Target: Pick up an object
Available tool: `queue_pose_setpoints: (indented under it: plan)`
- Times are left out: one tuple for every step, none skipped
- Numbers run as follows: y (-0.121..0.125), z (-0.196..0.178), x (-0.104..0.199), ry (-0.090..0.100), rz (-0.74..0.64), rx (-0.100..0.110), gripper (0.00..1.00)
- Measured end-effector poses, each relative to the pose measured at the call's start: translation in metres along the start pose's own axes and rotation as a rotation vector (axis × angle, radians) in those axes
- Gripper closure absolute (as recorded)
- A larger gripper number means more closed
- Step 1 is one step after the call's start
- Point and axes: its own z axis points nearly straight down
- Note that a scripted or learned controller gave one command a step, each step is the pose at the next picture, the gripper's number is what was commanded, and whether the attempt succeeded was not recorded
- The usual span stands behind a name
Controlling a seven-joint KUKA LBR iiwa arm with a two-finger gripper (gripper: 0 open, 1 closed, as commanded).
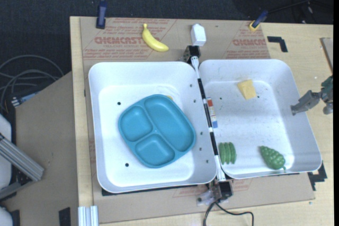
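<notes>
In the right bin [275,69] lie a small yellow block [246,89] near the back, a ribbed green vegetable [228,152] at the front left, and a bumpy green piece [272,157] at the front right. My gripper [309,101] pokes in at the far right, over the right bin's right rim. It is well apart from all three objects, and only its grey tip is visible. A blue divided plate [156,130] fills the middle of the left bin [106,82].
A yellow banana [153,39] lies on the bench behind the left bin. A small white box [198,34] sits behind the seam between the bins. Blue clips [101,14] mark the bench's back edge. Cables lie on the floor at left.
</notes>
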Motion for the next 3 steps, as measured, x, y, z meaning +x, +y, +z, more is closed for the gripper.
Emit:
queue_pose_setpoints:
  plan:
    - [0.035, 0.097, 0.054, 0.002, -0.001, 0.002, 0.0]
    - [0.115, 0.191, 0.098, 0.002, -0.001, 0.001, 0.0]
    - [0.18, 0.158, 0.053, -0.001, -0.001, -0.003, 0.0]
